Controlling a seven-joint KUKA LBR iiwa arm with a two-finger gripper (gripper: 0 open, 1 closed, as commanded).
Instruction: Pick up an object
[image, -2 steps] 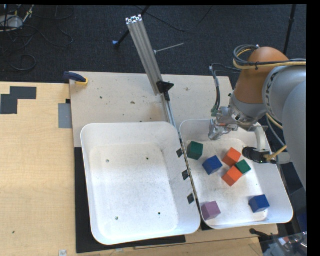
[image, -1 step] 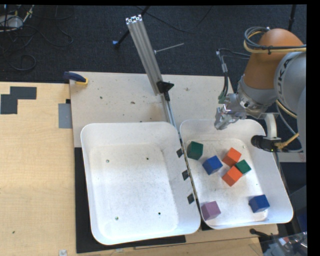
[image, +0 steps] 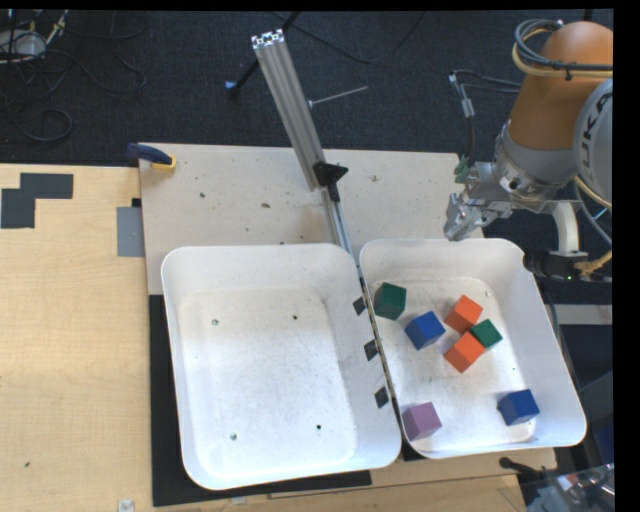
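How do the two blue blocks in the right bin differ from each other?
The upper blue block sits mid-bin, close beside the orange blocks and the large green block; the lower blue block lies alone near the bin's front right corner. Both look alike in colour, size and shape.

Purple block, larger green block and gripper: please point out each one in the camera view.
purple block (image: 421, 419), camera view, on its top face.
larger green block (image: 390, 299), camera view, on its top face.
gripper (image: 462, 226), camera view, at the tip above the right bin's far rim.
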